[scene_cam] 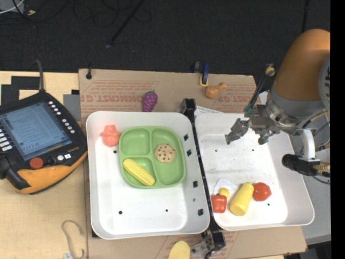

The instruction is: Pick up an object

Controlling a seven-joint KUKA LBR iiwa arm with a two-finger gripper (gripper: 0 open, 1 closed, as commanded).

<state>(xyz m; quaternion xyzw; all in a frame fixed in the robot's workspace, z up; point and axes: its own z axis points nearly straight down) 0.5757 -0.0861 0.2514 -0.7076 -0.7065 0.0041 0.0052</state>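
Note:
My gripper [249,135] hangs over the upper middle of the right bin [294,198], fingers spread apart and nothing between them. Well below it, along the bin's front, lie a yellow bottle-shaped toy [241,198], a red tomato [261,191], a small red piece [219,203] and a small yellow piece [223,191]. The left bin [108,209] holds a green divided plate [132,144] with a corn cob [139,172] and a cookie [164,153] on it, and a pink toy [110,135] sits beside the plate.
Behind the bins on the cardboard lie a purple toy [150,101] and an orange duck-like toy [214,90]. A yellow object [179,250] rests at the front edge. A teach pendant [38,139] sits left of the bins. A black divider [197,166] separates the bins.

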